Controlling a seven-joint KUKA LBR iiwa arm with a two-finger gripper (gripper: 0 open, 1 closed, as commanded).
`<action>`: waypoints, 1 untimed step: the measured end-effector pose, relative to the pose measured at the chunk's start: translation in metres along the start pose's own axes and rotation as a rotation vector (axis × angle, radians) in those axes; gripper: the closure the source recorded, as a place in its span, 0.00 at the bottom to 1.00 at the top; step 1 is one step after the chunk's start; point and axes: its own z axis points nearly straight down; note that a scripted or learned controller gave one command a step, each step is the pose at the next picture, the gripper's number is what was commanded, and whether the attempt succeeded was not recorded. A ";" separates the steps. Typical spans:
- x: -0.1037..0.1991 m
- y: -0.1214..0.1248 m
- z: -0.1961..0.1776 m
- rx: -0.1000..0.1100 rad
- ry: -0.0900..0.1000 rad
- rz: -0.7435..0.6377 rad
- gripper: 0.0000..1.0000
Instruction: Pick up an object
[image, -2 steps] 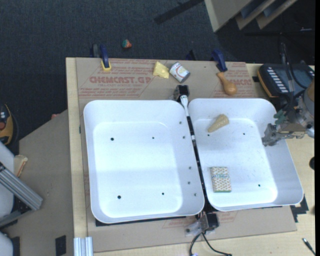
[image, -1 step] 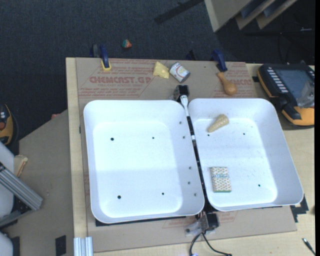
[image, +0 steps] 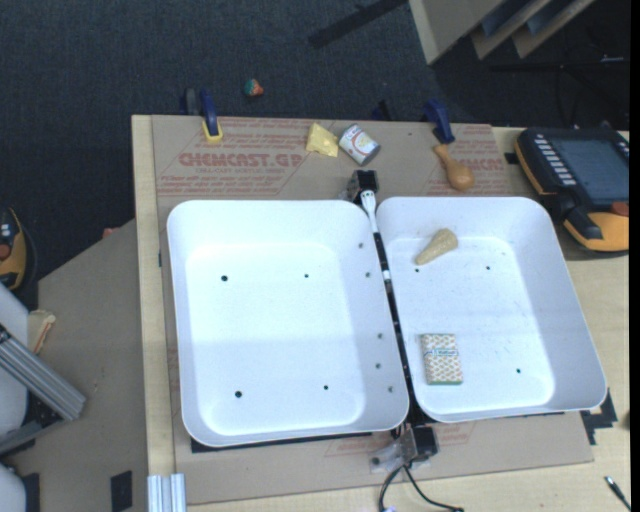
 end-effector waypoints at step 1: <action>0.020 -0.016 -0.084 -0.002 0.002 -0.008 1.00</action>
